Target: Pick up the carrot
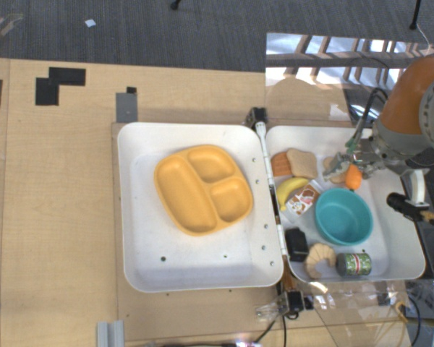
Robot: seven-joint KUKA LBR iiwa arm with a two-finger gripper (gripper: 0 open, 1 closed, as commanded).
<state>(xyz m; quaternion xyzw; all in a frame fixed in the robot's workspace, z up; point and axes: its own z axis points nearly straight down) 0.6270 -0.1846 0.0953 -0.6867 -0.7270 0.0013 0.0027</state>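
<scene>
You are seeing the grey two-finger gripper [345, 166] hanging over the right white bin [412, 266], its jaws clenching the small orange carrot [354, 178], which is sitting just above the teal round bowl [343, 217].

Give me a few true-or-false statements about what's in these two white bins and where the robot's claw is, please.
1. The yellow divided plate lies in the left bin. True.
2. The teal bowl sits on the yellow plate. False: it is in the right bin.
3. The gripper is at the carrot, above the bowl in the view. True.
4. The can stands in the left bin. False: it lies in the right bin, below the bowl.
</scene>
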